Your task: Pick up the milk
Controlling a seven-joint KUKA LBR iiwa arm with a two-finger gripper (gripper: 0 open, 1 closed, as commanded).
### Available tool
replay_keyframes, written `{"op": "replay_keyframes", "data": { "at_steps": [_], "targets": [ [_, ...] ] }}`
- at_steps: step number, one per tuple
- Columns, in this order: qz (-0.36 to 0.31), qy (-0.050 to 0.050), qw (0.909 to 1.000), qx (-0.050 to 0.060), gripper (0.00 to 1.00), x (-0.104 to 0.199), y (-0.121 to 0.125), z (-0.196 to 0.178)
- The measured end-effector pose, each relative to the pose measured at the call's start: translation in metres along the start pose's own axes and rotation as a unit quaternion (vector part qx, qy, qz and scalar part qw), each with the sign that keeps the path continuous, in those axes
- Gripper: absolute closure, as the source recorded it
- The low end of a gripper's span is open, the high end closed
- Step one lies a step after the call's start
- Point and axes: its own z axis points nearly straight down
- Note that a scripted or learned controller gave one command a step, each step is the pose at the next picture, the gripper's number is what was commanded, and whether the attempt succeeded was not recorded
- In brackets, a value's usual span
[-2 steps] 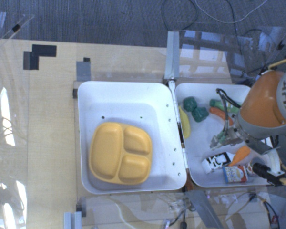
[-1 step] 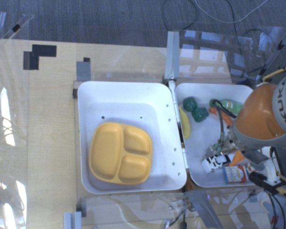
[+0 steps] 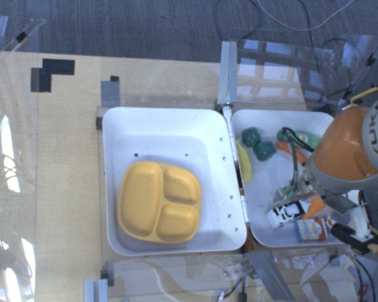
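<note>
The milk carton (image 3: 288,211) lies on its side in the right bin (image 3: 263,231), near the front wall. The hand (image 3: 294,192) hangs just above it; its grip cannot be made out.

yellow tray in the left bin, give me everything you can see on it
The yellow tray is a rounded, matte, plastic-looking plate with three recessed compartments: one long section on its left and two smaller ones stacked on its right. It lies flat and upright on the floor of the left bin, toward the lower part, turned slightly off the bin's axes. Nothing sits in its compartments, and it touches only the bin floor, staying apart from the walls. The end effector is over the other bin.
</note>
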Motion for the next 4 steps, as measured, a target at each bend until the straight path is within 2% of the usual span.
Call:
{"op": "replay_keyframes", "data": {
  "at_steps": [1, 2, 3, 4],
  "targets": [
    [0.000, 0.000, 1.0000, 0.000, 0.00, 0.000, 0.000, 0.000],
    [-0.023, 0.004, 0.9997, 0.004, 0.00, -0.025, -0.013, 0.013],
    [-0.024, 0.001, 0.9997, -0.001, 1.00, -0.025, -0.009, 0.000],
    [-0.024, 0.001, 0.9997, 0.000, 0.00, -0.025, -0.009, 0.000]
  ]
}}
